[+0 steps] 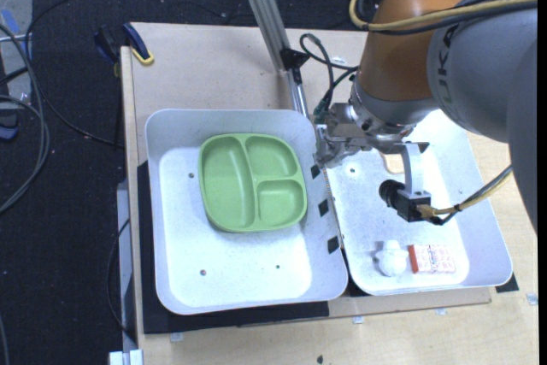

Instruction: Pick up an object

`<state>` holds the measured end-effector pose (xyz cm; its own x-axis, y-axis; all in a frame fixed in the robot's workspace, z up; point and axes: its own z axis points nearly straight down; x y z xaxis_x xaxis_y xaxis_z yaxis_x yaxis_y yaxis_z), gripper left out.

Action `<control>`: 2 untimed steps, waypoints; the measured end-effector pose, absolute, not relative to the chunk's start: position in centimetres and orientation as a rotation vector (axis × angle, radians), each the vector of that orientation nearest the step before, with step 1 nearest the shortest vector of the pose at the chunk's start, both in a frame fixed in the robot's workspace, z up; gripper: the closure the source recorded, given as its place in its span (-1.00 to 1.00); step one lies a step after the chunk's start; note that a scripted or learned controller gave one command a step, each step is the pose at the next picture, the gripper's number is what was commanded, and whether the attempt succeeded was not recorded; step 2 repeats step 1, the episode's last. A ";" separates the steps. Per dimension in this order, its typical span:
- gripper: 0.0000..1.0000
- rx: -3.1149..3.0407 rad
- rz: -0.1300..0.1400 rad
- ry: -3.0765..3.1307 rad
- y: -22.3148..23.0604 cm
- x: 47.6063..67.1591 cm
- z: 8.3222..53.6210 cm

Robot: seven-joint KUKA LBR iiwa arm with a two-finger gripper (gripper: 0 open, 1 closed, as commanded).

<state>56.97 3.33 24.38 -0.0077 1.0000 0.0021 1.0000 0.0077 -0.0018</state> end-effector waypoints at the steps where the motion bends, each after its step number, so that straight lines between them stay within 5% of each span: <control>1: 1.00 -2.212 0.004 -2.226 7.4 54.0 23.1; 2: 1.00 -2.212 0.004 -2.226 7.4 54.0 23.1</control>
